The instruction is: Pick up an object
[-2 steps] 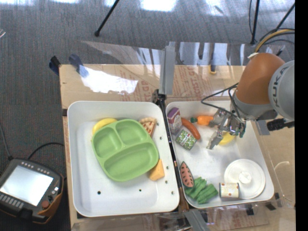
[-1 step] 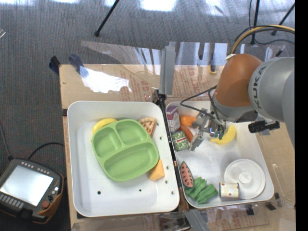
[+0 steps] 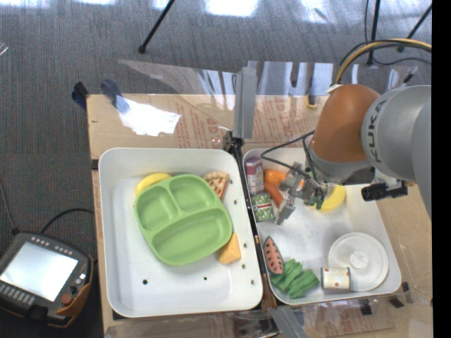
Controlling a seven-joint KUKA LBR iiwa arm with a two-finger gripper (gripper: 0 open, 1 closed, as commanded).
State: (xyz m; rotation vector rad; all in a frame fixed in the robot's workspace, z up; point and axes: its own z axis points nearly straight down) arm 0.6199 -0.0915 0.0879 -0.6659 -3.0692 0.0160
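Observation:
My gripper (image 3: 286,210) hangs low in the right bin (image 3: 386,239), near its left side, on the grey arm with the orange band. It is just right of a small green box (image 3: 263,208) and below an orange carrot-like piece (image 3: 273,178). A yellow fruit (image 3: 335,198) shows partly behind the wrist. A dark red can (image 3: 254,169) stands at the bin's upper left corner. Nothing visibly sits in the gripper.
The right bin also holds a watermelon slice (image 3: 273,255), green pods (image 3: 296,279), a small tin (image 3: 336,278) and a white round dish (image 3: 359,259). In the left bin (image 3: 113,259), a green divided plate (image 3: 184,218) lies over a yellow piece (image 3: 150,182), a waffle wedge (image 3: 218,184) and an orange wedge (image 3: 230,251).

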